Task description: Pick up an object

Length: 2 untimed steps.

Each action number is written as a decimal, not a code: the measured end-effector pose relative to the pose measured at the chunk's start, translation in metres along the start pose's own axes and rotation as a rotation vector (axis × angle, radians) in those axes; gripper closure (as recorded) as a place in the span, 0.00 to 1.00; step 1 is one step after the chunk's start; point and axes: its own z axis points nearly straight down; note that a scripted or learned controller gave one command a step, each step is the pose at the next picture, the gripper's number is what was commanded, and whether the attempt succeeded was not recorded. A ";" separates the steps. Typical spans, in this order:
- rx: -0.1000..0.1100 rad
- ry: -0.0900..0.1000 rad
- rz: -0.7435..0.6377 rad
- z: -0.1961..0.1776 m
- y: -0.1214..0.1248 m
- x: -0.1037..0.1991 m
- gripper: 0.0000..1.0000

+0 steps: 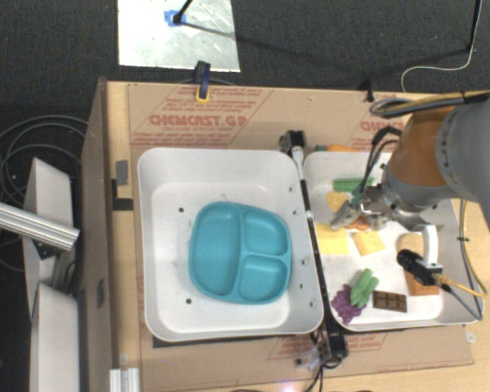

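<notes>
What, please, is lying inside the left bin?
A blue divided plate lies in the left bin, its three compartments bare. What sits beneath the plate is covered.

Left bin (159, 219), centre frame: holds teal divided plate (240, 251). Silver sheet (178, 21), top, on dark floor. Yellow clip (202, 84) on cardboard edge. Black cables (16, 149), left. Metal bar (28, 223), far left.

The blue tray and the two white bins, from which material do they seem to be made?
The blue tray looks like moulded plastic with a smooth matte finish: uniform colour, rounded compartment ridges. The left bin and right bin look like thin formed plastic, slightly glossy, with rounded rims. Painted metal cannot be excluded.
</notes>
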 end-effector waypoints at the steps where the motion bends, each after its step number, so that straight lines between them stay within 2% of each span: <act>1: -0.007 -0.001 -0.008 -0.007 0.085 0.011 0.00; 2: 0.004 0.001 0.002 0.000 -0.011 -0.010 0.00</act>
